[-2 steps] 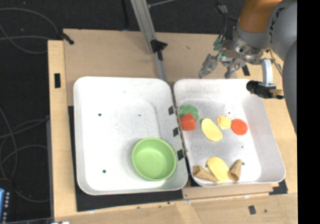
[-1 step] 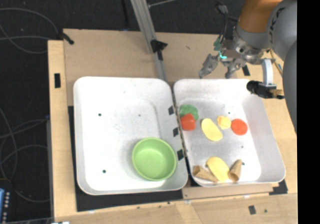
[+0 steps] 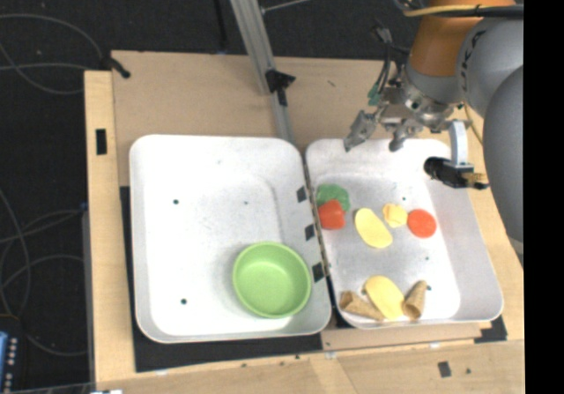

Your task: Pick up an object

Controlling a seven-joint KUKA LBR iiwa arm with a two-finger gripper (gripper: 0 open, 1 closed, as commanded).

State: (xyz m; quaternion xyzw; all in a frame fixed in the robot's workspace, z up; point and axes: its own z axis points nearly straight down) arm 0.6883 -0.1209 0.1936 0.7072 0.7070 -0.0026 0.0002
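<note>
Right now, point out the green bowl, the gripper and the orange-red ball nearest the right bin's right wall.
green bowl (image 3: 271,279), camera view, middle of its inside.
gripper (image 3: 377,137), camera view, midway between its fingertips.
orange-red ball (image 3: 422,223), camera view, centre of its top.

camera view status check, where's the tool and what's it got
Tool open, empty, above right bin's far edge. Small food items in that bin, untouched. Green bowl in left bin. Nothing blocking.

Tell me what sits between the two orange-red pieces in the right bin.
In the camera view, a large yellow oval piece and a smaller yellow piece lie between the left orange-red piece and the right orange-red piece.
</note>
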